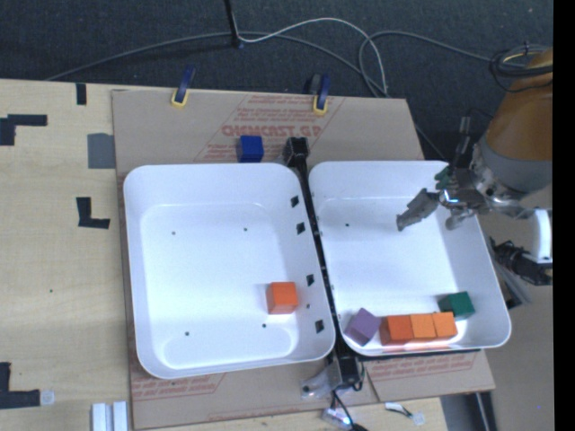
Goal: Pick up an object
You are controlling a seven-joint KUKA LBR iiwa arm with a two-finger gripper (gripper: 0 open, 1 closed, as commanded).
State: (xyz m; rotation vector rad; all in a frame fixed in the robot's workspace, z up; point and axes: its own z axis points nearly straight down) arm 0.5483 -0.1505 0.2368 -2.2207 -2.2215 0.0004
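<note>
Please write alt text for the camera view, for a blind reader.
The gripper hangs open over the right bin, holding nothing. That bin's near edge has a purple block, orange blocks and a green block; the left bin has one orange cube.

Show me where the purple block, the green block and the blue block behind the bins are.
purple block (362, 326), camera view, on its top face.
green block (457, 304), camera view, on its top face.
blue block (251, 148), camera view, on its front face, on the cardboard behind the left bin.
</note>
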